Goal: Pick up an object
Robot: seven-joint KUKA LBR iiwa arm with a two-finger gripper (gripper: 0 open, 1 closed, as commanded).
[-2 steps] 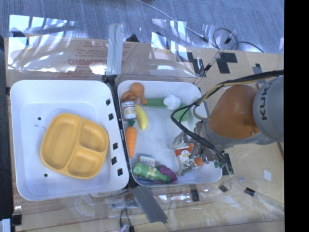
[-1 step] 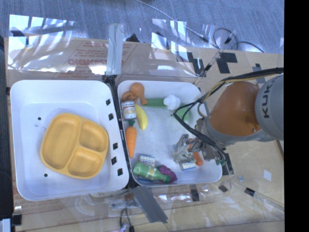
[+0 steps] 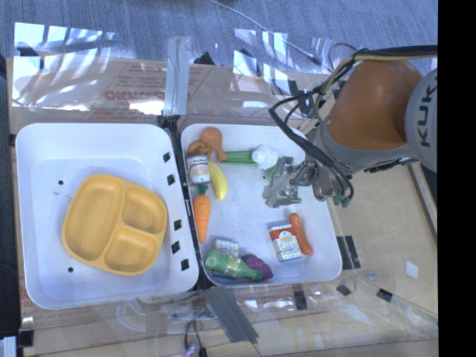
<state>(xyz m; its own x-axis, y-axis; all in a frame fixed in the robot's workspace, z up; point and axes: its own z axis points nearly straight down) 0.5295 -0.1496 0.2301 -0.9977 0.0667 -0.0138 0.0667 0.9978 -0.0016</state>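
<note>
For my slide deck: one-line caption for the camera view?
KUKA arm's hand over the right bin of toy food; yellow divided plate in the left bin.

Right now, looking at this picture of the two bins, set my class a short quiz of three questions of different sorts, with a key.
1. True or false: the yellow tray lies in the left bin.
2. Which thing lies nearest the gripper? A) the carrot B) the small carton C) the green bottle
3. Fill in: the banana lies just to the ______ of the small can.

Key: 1. True. 2. B, the small carton, just below the gripper in the right bin. 3. Right.
</note>
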